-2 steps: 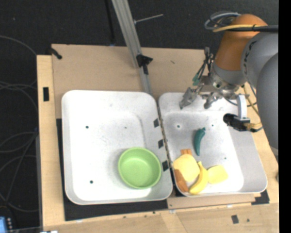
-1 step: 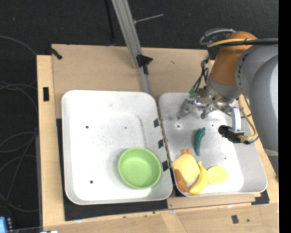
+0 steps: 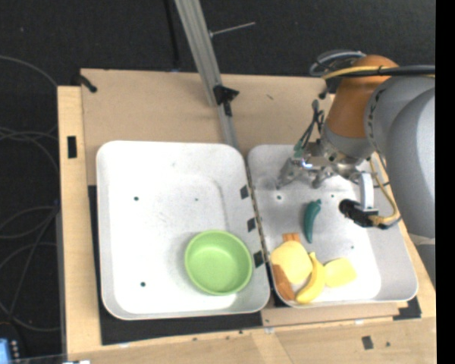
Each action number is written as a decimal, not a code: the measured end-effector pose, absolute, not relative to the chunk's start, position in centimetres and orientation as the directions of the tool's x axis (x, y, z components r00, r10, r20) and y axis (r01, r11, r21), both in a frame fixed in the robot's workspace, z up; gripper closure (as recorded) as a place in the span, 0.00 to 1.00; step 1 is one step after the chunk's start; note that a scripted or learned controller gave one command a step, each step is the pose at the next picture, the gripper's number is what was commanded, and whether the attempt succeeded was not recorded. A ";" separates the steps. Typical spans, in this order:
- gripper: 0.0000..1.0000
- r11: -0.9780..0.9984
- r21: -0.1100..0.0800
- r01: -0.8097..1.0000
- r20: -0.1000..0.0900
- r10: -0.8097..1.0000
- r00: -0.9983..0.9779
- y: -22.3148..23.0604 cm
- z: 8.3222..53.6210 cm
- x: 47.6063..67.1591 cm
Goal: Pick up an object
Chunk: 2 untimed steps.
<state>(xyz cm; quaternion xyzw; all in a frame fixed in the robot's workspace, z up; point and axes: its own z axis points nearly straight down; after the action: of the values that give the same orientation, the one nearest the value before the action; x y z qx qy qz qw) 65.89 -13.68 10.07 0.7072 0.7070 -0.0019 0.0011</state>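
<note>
Two bins [image 3: 174, 158] on surface | end effector [image 3: 312, 169] over right bin, grip state unclear | green pepper [image 3: 312, 218] just below, likely target

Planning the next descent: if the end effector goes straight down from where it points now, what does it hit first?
Probably bare floor of the right bin. The end effector hangs over its upper part, above the green pepper; depth is unclear.

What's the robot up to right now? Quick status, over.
End effector over right bin, nothing visibly held. Green toy just below it. Yellow toys clustered at front edge.
</note>
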 end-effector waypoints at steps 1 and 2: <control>1.00 -0.001 0.004 1.000 -0.004 1.000 0.001 -13.7 11.3 66.0; 1.00 -0.001 0.008 1.000 -0.001 1.000 0.001 -14.2 17.7 65.8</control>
<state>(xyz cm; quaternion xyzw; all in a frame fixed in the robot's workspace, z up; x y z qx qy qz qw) 65.85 -14.21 17.74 0.7073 0.7069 0.0025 0.0032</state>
